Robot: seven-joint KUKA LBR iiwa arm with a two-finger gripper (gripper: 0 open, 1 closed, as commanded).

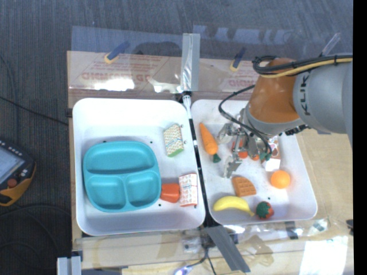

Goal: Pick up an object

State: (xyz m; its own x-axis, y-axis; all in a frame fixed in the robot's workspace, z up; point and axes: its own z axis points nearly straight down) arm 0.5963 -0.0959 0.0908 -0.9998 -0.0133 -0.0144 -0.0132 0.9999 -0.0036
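Seen from above at a slant, two shallow white bins sit side by side on a bench. The left bin [80, 153] holds a turquoise divided tray [120, 173] toward its left side; to the right of the tray lie a speckled pale packet [172, 140] near the top, an orange-red block [170, 192] near the bottom, and a small white and red carton [188, 189] just beside that block, against the divider. The right bin [307, 202] holds the candidates for picking: a carrot [208, 139] lying tilted near its left wall, a brown waffle piece [243, 185] in the middle, a yellow banana [232, 204] near the front edge, a strawberry [264, 209] just beside the banana's right end, and an orange [280, 179] toward the right. The grey arm with its orange band reaches in from the right, and the gripper [239, 153] hangs low over the middle of this bin, between the carrot and the orange and just above the waffle piece. Whether its fingers are spread or closed cannot be told, since the metal parts blur together with small red and white items beneath them. Nothing is visibly held. To do this step well, it seems wise to aim at one item lying apart, such as the waffle piece, to centre over it before closing, and to avoid the crowded spot under the wrist.
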